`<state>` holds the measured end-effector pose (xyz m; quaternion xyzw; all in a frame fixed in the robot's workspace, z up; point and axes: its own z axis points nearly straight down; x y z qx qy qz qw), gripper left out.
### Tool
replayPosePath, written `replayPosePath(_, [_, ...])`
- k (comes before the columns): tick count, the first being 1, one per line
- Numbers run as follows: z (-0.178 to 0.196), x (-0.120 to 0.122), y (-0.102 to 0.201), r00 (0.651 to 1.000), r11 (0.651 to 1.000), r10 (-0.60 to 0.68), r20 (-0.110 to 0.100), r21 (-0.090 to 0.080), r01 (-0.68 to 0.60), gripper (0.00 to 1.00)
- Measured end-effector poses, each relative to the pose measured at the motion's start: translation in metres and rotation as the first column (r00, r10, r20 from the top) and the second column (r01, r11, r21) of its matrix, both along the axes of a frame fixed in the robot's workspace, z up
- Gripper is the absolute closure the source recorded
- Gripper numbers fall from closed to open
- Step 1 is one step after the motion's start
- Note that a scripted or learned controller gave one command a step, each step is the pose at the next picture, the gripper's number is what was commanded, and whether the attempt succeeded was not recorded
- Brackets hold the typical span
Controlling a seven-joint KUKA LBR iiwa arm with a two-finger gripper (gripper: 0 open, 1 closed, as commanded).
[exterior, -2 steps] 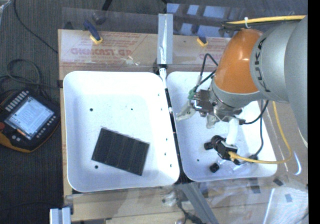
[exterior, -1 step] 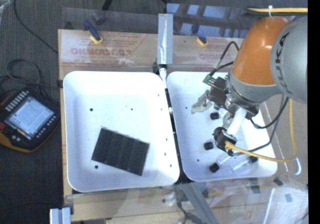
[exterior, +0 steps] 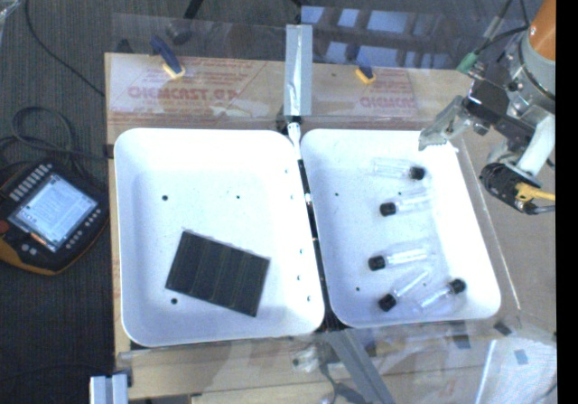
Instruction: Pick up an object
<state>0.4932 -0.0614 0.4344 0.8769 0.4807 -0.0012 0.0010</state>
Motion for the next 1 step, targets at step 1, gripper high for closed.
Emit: replayPosePath(1, [-0.0003,-0.0046,0.0028,0.998,0.998,-0.058,-0.001,0.000,0.058,0.00])
